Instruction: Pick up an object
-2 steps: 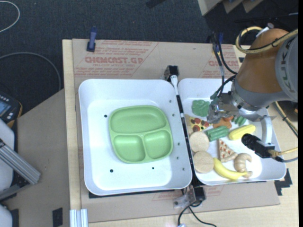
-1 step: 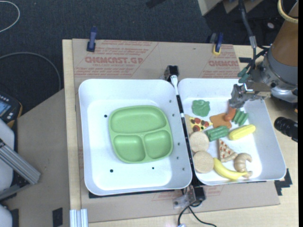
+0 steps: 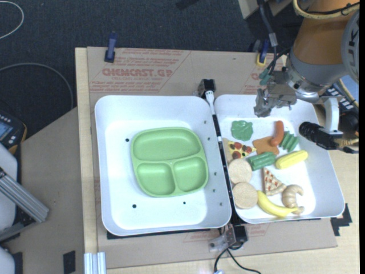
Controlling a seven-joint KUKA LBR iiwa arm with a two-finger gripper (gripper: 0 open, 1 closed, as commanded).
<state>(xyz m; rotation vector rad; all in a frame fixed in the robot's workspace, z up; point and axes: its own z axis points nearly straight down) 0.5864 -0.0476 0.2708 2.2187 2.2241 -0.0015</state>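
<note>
My gripper (image 3: 266,109) hangs over the far part of the right bin (image 3: 326,182), just behind the pile of toy food. Closest to it are a green leafy piece (image 3: 242,130) and a red sausage (image 3: 278,132). Further forward lie an orange wedge (image 3: 264,144), green beans (image 3: 290,141), a green pickle (image 3: 261,160), a yellow corn cob (image 3: 291,159), two pizza slices (image 3: 274,181), two round crackers (image 3: 240,170), a croissant (image 3: 292,194) and a banana (image 3: 276,206). Nothing shows held under the gripper.
The left bin (image 3: 111,153) holds a green divided tray (image 3: 169,160). A black rail (image 3: 215,130) runs between the two bins. The arm's orange and grey body (image 3: 322,33) looms over the bench's far right corner. A black cylinder (image 3: 319,135) juts in at the right.
</note>
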